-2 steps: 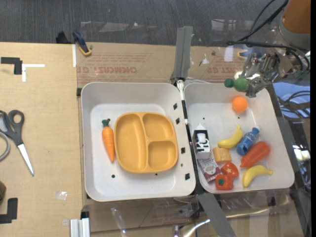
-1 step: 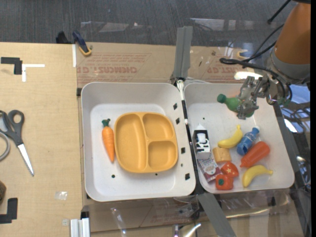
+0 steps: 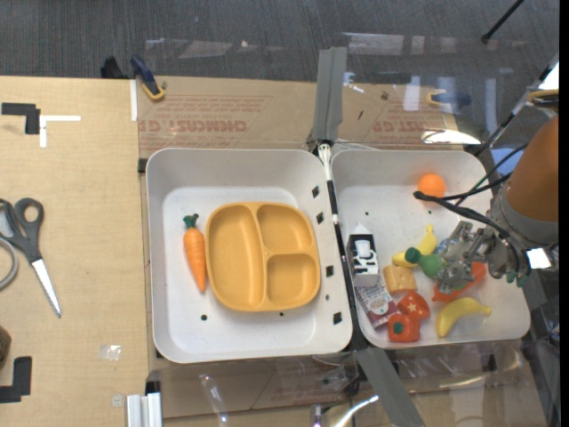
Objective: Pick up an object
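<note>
Right bin [image 3: 373,163], lower right of frame: yellow plastic banana [image 3: 461,312], long axis running lower left to upper right, among toy foods. Gripper [image 3: 455,261] hovers just above; finger state cannot be told.

- Two bins sit side by side on the surface [image 3: 71,238]: the left bin [image 3: 169,265] and the right bin [image 3: 382,172].
- In the left bin, a divided plate [image 3: 263,256] lies in the middle, a toy carrot [image 3: 195,250] just left of it.
- In the right bin, a ball [image 3: 431,184] lies far; a carton [image 3: 362,254] lies by the left wall; toy foods cluster near, a toy banana [image 3: 460,312] rightmost.
- The gripper [image 3: 455,261] is over that cluster.
- Scissors [image 3: 34,247] lie on the surface, well left of the bins.
</note>
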Controlling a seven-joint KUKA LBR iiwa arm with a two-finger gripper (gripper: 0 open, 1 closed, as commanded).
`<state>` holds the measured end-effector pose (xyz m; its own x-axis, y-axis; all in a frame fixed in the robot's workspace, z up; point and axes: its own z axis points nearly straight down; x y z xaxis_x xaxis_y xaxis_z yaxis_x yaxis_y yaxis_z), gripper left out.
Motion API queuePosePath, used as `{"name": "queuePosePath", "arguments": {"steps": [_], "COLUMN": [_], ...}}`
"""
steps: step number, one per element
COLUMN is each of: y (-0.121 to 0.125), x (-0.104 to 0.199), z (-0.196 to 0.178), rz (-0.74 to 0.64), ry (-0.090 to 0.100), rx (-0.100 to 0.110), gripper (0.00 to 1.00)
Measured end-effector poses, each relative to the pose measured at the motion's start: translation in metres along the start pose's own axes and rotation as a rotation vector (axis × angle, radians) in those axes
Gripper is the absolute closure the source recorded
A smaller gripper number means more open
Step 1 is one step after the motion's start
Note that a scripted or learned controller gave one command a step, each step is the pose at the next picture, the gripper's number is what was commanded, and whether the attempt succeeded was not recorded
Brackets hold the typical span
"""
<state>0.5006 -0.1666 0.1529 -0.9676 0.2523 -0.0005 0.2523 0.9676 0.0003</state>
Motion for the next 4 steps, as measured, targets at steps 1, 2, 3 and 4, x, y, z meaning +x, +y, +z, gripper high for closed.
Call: {"name": "queuePosePath", "arguments": {"steps": [1,2,3,4], "y": [0.027,-0.04,0.004,0.004], "x": [-0.037,-0.067,-0.044,-0.044], "z": [0.06,-0.159,-0.043,-0.043], "rz": [0.236,0.369,0.155,0.155], "ry": [-0.003,-0.003,-0.001,-0.001], "rx": [0.0,0.001,0.0,0.0], "gripper": [1.0,1.0,1.0,0.0]}}
